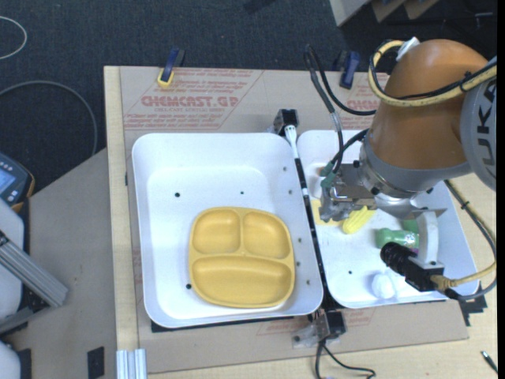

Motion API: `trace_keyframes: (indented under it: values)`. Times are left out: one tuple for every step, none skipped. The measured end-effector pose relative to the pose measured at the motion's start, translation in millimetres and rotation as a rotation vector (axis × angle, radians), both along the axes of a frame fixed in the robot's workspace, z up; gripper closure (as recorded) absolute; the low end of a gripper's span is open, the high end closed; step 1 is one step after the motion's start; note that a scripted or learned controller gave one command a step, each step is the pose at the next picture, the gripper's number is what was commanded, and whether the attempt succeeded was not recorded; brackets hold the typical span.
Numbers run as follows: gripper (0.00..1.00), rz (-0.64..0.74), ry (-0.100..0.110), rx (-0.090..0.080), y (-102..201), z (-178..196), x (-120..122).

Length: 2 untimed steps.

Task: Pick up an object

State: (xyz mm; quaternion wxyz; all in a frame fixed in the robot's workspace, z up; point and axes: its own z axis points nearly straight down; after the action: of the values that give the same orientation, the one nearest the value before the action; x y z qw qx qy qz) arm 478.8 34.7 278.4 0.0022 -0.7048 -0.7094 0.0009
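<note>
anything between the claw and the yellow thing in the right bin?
Nothing visible. The claw hangs low in the right shallow white bin, just left of the small yellow oblong object, with no item in the gap. The green object lies further right, out of the path.

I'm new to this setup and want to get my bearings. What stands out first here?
A yellow plastic plate with three compartments lies in the left shallow white bin. The big grey arm with its orange band hangs over the right white bin, its gripper low beside a small yellow object and a green one.
</note>
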Motion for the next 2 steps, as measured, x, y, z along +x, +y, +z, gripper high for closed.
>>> trace_keyframes:
  values:
    - [1.0,-0.002,-0.021,0.001,18,125,2]
    - [1.0,-0.003,0.002,-0.002,48,77,0]
